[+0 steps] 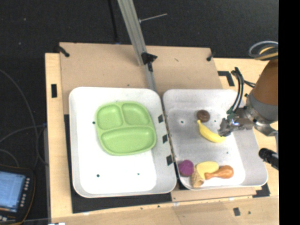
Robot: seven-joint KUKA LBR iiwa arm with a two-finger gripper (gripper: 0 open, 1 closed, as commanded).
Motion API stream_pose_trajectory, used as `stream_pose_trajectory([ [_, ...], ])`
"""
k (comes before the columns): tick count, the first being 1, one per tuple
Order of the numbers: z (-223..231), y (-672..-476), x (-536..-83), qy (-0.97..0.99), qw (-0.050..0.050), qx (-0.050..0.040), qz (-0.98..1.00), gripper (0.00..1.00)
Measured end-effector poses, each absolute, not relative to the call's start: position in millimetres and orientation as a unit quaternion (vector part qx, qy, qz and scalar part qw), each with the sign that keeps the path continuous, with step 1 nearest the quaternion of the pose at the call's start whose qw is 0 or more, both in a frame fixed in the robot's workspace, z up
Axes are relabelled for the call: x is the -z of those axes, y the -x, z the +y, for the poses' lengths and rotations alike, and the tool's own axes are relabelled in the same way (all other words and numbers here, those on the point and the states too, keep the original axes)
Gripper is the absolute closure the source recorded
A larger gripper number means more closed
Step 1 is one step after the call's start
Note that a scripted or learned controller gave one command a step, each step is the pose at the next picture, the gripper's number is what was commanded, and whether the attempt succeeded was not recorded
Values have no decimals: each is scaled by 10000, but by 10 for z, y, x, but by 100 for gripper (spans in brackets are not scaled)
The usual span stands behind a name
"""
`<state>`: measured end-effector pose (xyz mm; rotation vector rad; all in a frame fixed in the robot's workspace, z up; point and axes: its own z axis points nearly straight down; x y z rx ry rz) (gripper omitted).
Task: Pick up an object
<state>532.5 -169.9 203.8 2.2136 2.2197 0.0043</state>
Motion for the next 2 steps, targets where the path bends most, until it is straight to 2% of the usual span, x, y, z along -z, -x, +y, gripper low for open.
stream_pose_trajectory([
  [1,-1713,-5335,-2149,-7059,16,-7,7083,100],
  [2,-1235,-5370,-2285,-7044,18,-18,7098,100],
])
